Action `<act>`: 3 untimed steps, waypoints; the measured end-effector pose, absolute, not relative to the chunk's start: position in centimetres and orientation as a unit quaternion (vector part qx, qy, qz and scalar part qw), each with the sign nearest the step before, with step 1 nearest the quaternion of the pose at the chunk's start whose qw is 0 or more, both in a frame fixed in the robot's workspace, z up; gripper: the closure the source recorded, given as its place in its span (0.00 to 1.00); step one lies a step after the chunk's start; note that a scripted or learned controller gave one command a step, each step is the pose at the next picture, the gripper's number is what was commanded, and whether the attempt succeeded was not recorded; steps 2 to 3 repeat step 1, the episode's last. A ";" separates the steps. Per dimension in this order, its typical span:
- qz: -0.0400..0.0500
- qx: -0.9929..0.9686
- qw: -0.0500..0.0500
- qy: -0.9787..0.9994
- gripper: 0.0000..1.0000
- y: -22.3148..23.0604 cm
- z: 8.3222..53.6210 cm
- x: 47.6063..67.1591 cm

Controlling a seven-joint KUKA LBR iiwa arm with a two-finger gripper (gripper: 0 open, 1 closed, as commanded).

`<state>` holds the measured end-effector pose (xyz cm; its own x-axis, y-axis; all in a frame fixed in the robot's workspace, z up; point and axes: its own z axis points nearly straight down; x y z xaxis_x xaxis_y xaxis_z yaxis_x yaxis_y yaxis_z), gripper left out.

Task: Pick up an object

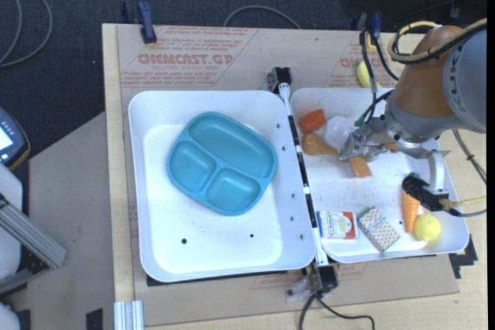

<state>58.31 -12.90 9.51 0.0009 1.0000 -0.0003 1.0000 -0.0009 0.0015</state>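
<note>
Bench inventory, places given relative to the gripper (357, 149):

1. Left bin (147, 166), white and shallow, well to the left of the gripper; it holds a blue divided plate (223, 162), lying flat with three compartments facing up.
2. Right bin (340, 193), white, touching the left bin along its side; the gripper hangs over its upper middle.
3. Orange block (312, 120), up and to the left of the gripper, near the bin's top left corner.
4. Tan lump (315, 144), just left of the gripper, below the orange block.
5. Pale clear item (339, 131), just beside the gripper on its upper left; its kind cannot be told.
6. Small white carton with red print (336, 225), well below the gripper.
7. Gripper: low over the bin floor; whether it is open or closed cannot be told; nothing visibly held.
8. Small orange piece (360, 167), the object nearest for picking, lying on the bin floor just below the gripper; contact cannot be told.
9. Patterned box (378, 228), below the gripper and slightly right, tilted.
10. Carrot (409, 211), lower right of the gripper.
11. Lemon (427, 228), beyond the carrot and touching it.
</note>
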 end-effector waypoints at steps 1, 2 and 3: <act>0.004 0.704 0.004 0.710 1.00 -6.5 19.1 60.8; 0.004 0.704 0.004 0.710 1.00 -6.5 19.1 60.8; 0.004 0.704 0.004 0.710 1.00 -6.5 19.1 60.8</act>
